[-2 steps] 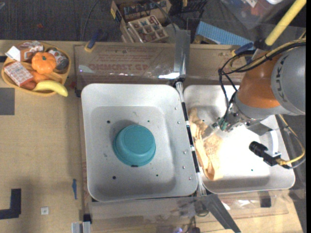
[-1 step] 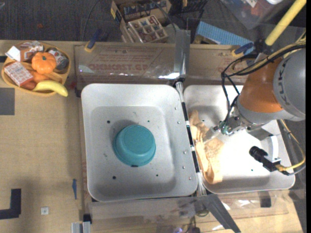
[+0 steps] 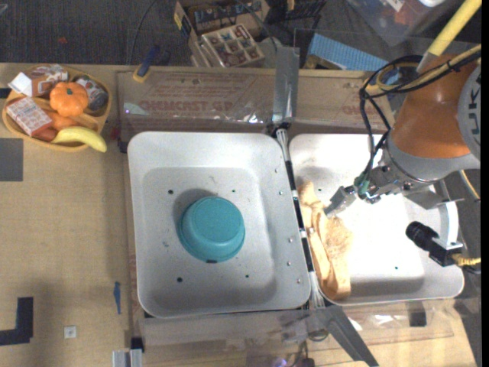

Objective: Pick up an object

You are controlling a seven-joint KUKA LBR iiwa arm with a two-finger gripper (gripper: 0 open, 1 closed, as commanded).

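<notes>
- Teal bowl [image 3: 212, 228]: lay upside down near the middle of the left bin [image 3: 153, 159], alone there, well apart from the arm.
- Tan, floppy item [image 3: 328, 243]: lay lengthwise against the left wall of the right bin [image 3: 428, 277], running from near the wall's middle down toward the front corner. It looked soft and crumpled; what it was could not be told.
- Arm [image 3: 432, 128]: grey with an orange band, reaching in from the right above the right bin.
- Gripper [image 3: 338, 202]: stood low over the upper part of the tan item, just beside or touching it; contact could not be confirmed. Whether the pincer was spread or closed could not be told, and nothing was visibly held.
- Likely target, judged: the tan item, being nearest the tool.
- Risk, judged: the item hugged the bin wall, so one side of the tool might strike the wall or rim and close on air.
- Risk, judged: a limp body could fold, slip free or be caught by an edge only and drop on lifting.
- Risk, judged: a push instead of a grasp might wedge it deeper into the corner.
- Fruit basket [image 3: 53, 109]: stood on the bench at far left, uninvolved.
</notes>
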